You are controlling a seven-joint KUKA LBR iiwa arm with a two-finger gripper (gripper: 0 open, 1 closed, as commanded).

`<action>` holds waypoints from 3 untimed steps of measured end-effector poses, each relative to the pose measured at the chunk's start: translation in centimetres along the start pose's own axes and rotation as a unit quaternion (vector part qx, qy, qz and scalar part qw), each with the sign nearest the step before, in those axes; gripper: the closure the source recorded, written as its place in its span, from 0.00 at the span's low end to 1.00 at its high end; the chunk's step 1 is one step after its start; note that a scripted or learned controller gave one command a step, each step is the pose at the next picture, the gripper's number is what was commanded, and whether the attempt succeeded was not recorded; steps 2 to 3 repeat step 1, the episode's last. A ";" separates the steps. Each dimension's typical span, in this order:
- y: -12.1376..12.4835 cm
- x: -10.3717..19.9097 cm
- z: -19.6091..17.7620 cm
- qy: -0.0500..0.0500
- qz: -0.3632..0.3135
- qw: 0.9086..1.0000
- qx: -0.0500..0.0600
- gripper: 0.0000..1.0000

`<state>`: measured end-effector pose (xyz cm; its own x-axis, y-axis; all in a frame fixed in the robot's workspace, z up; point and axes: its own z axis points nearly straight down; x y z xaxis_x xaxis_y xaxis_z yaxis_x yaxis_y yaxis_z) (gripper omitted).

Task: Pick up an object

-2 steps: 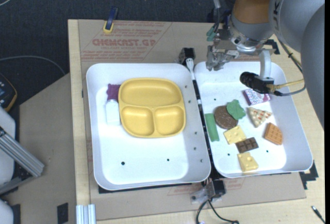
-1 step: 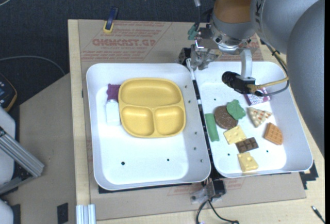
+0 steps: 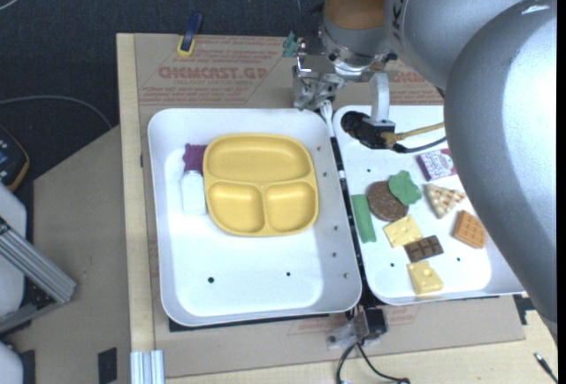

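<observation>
Your candidates for a pick lie in the right bin (image 3: 382,289), heaped loosely so any one can be taken: a brown cookie (image 3: 385,200) with a green piece (image 3: 406,188) overlapping its upper right edge, a green stick (image 3: 363,218) just left of the cookie, and a cheese wedge (image 3: 403,231), chocolate bar (image 3: 424,247) and waffle (image 3: 469,230) below and to its right. Further left of the cookie, the left bin (image 3: 256,298) holds a yellow divided tray (image 3: 261,181). The gripper (image 3: 311,90) hangs above the cookie in the view, over the bins' far rim, carrying nothing you can see; whether it is spread or closed, you cannot tell.
</observation>
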<state>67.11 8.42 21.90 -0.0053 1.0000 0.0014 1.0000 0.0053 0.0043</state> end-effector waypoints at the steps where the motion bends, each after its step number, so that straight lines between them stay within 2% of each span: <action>1: -0.2 -0.1 -1.2 0.000 0.002 1.000 0.000 1.00; 3: -0.2 -0.1 -1.2 0.000 0.002 1.000 0.000 1.00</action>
